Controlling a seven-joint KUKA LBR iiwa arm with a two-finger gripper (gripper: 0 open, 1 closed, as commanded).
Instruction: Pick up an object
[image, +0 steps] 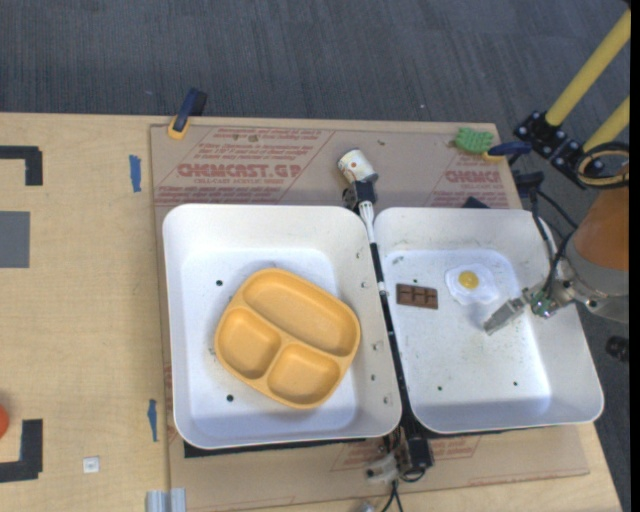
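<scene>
A fried-egg toy (470, 282), white with a yellow yolk, lies in the right bin (520, 400) toward its back. To its left, a small brown chocolate-bar piece (417, 296) lies near the bin's left wall. My gripper (498, 319) reaches in from the right and hangs low over the right bin, just right of and in front of the egg. It touches neither object. A yellow divided plate (288, 336) rests in the left bin (200, 250).
The grey arm with its orange band (607, 235) stands over the right bin's right rim. A white and black fixture (355, 172) sits behind the divide between the bins. Yellow poles (590, 70) and cables are at the back right.
</scene>
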